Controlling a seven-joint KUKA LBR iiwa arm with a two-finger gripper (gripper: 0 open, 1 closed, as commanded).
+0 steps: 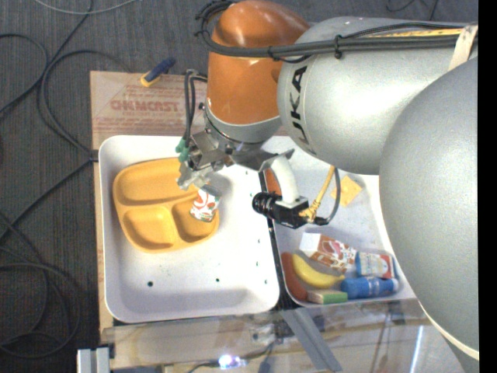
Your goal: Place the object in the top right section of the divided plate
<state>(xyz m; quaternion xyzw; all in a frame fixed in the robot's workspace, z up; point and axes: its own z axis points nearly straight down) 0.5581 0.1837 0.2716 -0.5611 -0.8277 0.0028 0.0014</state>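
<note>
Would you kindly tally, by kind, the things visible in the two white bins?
Yellow divided plate: 1
Red-and-white object on the plate: 1
Banana: 1
Blue bottle: 1
Red-and-white packets: 2
Yellow card: 1
Total: 7

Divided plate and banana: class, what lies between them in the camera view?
Bare white floor of the left bin, then the rims where both bins meet, separate divided plate from banana.

The arm (pixel 373 107) covers the right bin (pixel 386 231) from 12 to 3 o'clock and is cut off at the frame's right edge. Finger position of the gripper (pixel 194 179) is indeterminate. The red-and-white object (pixel 205 206) beneath it is too small to identify. Lettering on the packets (pixel 353 261) is illegible.
</note>
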